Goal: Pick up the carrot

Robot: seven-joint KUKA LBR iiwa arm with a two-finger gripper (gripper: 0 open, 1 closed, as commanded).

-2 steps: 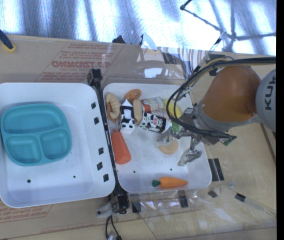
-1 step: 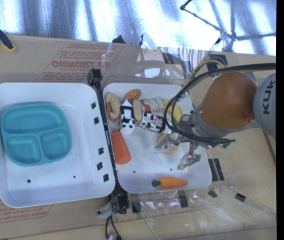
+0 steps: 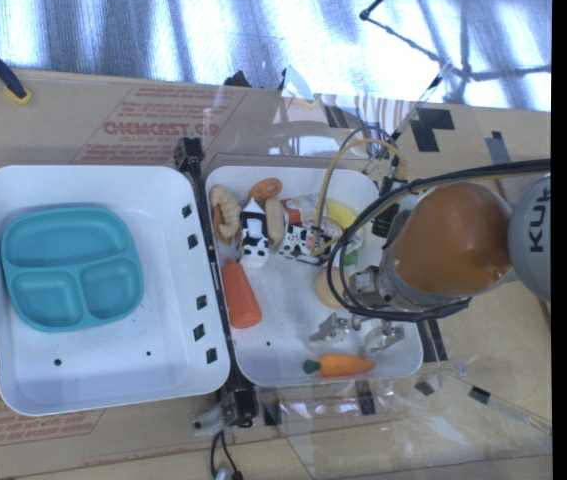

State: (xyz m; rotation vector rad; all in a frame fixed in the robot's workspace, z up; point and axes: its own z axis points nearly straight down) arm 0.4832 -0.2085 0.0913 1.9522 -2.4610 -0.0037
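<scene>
A robotics lab bench. A grey industrial arm with an orange band (image 3: 450,240) and looped cables reaches in from the right over two white bins (image 3: 3,368), taped and clamped to a protective-paper-covered board (image 3: 143,118); a clear shield (image 3: 403,428) edges the lower frame.

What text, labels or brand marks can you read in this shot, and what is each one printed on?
"CHEMCAST" in red, on the brown protective sheet behind the left bin; the smaller red lines around it are too blurred to read.
"KU", cut off at the frame edge, on the grey arm.
Red print on the sheet's lower left corner is too small to read.
</scene>
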